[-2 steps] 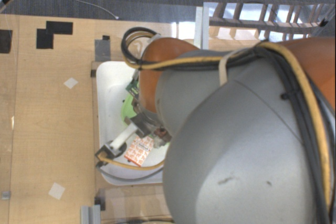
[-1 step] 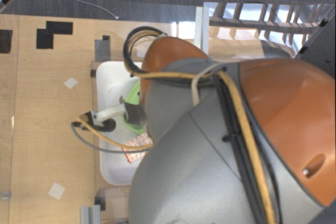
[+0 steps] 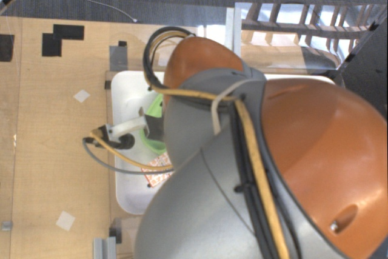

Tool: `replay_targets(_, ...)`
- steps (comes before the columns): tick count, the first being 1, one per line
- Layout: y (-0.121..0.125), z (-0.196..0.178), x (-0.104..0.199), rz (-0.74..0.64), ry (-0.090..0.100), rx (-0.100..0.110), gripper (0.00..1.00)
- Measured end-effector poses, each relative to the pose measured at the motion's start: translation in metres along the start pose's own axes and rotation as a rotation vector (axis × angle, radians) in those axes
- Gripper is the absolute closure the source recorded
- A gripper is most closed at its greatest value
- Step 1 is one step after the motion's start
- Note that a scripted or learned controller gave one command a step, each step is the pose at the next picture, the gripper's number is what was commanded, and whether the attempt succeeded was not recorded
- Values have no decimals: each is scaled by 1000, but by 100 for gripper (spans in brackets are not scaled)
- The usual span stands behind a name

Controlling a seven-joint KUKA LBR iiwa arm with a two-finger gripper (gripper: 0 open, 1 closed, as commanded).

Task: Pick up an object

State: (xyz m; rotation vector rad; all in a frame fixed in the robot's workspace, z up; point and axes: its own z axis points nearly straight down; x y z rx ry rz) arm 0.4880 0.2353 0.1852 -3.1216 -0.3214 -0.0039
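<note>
My grey and orange arm (image 3: 260,161) looms over most of the view and covers much of the left white bin (image 3: 124,94). At the arm's left edge a dark part of the gripper (image 3: 154,125) reaches down into that bin. A bright green object (image 3: 156,107) shows just above it, and more green (image 3: 151,144) shows just below it. A flat object with a red and white pattern (image 3: 159,170) lies on the bin floor a little nearer the front. Whether the gripper touches the green object is hidden by the arm.
A white bracket with a black and yellow cable (image 3: 115,133) sticks out leftwards from the wrist over the bin's left wall. The wooden bench (image 3: 54,148) with black markers lies to the left. The right bin's far rim (image 3: 303,77) peeks out behind the arm.
</note>
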Motion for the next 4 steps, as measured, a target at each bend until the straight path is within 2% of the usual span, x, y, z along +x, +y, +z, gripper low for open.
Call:
replay_targets(1,0,-10,1,-1,1,1,100)
replay_targets(2,0,-2,-1,-116,-2,-3,100)
replay_targets(3,1,-12,-1,1,-2,-2,100)
replay_targets(4,1,5,-2,-220,-5,-3,100)
